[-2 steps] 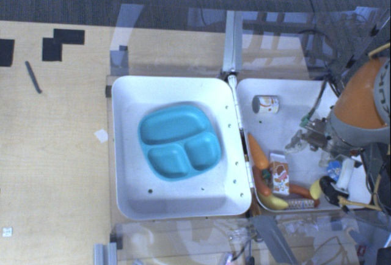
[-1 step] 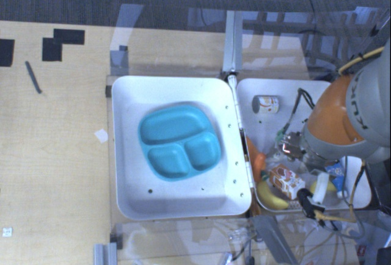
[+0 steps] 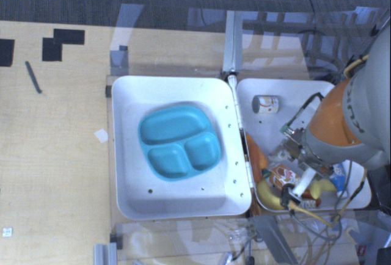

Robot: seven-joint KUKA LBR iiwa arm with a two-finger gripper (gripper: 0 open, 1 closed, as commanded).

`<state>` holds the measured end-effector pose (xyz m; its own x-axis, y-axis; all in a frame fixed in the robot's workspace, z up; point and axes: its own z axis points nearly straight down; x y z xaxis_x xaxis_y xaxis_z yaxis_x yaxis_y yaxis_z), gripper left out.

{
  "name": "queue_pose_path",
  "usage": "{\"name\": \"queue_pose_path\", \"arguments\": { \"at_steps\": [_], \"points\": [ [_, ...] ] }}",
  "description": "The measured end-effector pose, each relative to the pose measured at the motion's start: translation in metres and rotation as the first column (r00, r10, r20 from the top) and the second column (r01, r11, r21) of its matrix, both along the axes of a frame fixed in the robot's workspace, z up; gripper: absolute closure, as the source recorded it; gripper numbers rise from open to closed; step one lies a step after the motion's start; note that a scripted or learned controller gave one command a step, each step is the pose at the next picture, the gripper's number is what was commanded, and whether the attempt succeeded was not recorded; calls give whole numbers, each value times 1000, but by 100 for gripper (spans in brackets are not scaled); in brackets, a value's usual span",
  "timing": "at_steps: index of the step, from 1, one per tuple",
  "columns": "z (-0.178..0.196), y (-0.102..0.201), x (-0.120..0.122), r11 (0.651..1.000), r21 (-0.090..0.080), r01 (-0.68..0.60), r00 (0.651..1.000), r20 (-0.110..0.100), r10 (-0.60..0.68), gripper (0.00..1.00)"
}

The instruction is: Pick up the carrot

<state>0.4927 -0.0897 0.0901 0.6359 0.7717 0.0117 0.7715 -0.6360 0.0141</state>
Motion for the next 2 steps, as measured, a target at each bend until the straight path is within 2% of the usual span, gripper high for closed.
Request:
{"name": "queue_pose_path", "arguments": {
  "at_steps": [1, 2],
  "points": [
    [12, 0, 3, 1000, 0, -4, 1000, 7, 4, 100],
    [94, 50, -5, 944, 1, 329, 944, -15, -329, 100]
  ]
}}
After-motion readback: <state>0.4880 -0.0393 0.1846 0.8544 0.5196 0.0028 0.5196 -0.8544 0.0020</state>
